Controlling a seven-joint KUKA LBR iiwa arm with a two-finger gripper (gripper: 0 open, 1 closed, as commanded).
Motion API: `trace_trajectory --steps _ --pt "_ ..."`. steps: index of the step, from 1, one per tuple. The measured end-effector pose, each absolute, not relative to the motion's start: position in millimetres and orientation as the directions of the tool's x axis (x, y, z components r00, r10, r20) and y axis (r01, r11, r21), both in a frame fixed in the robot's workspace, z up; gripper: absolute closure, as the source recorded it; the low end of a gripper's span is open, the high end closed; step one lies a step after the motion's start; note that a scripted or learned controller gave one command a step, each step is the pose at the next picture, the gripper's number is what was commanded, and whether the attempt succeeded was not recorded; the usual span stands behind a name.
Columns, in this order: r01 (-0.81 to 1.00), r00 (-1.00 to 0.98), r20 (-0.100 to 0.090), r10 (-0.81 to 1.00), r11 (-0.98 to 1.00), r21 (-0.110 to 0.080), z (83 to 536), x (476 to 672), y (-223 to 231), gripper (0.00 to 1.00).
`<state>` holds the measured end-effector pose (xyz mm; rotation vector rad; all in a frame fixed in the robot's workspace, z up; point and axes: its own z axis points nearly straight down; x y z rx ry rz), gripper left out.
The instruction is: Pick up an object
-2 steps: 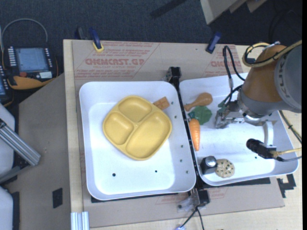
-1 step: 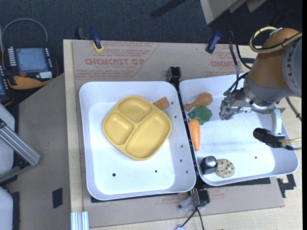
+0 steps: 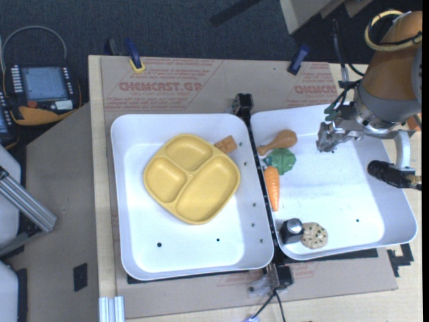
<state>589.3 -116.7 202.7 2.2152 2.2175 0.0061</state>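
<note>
Carrot (image 3: 271,187) along right bin's (image 3: 375,237) left wall, gripper (image 3: 326,139) above bare floor

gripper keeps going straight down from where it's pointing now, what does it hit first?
Probably bare floor of the right bin. The gripper hangs right of the chicken drumstick, nothing visible directly beneath, though depth is hard to judge from this slanted view.

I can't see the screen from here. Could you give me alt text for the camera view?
A grey and orange robot arm's gripper hovers over the right white bin, which holds a toy drumstick, a carrot with a green top, a cookie and a small black and silver object. The left white bin holds a yellow divided plate and a small brown block.
</note>
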Motion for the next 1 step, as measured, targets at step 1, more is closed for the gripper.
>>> trace_trajectory --steps 1 --pt "1.0 -0.001 -0.003 1.0 0.001 0.009 266.6 592.6 -120.4 1.0"
